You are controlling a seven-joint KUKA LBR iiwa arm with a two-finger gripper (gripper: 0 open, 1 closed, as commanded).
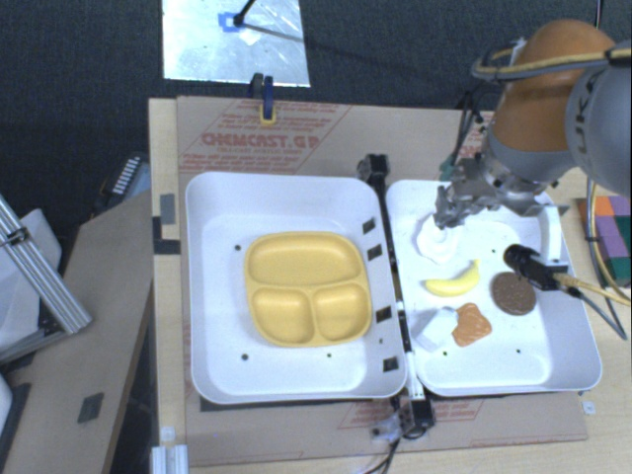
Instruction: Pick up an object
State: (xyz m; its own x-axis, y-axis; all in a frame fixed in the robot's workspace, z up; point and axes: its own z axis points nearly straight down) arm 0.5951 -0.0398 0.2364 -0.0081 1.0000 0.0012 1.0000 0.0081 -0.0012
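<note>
Two white bins stand side by side on the worktop (286,131). The left bin (212,294) holds a yellow tray (301,289) with three compartments. The right bin (583,363) holds the loose things: a white lump (434,243) at its upper left, a banana (453,280) just below the lump, a brown disc (513,293) to the banana's right, an orange piece (471,325) below the banana, and a pale scrap (430,329) beside the orange piece, near the divider.

The gripper (447,213) is lowered into the right bin directly above the white lump, at or very near its upper edge; contact cannot be confirmed. Whether the gripper is open or closed cannot be told from this angle.

The task is judged to be at the approach or grasp stage. The white lump is taken as the likely target, since it lies under the gripper. Every thing is seen resting on a bin floor, so nothing is counted as picked up. The closing on the lump, if not yet made, and the lift clear of the bin are left to be done.
</note>
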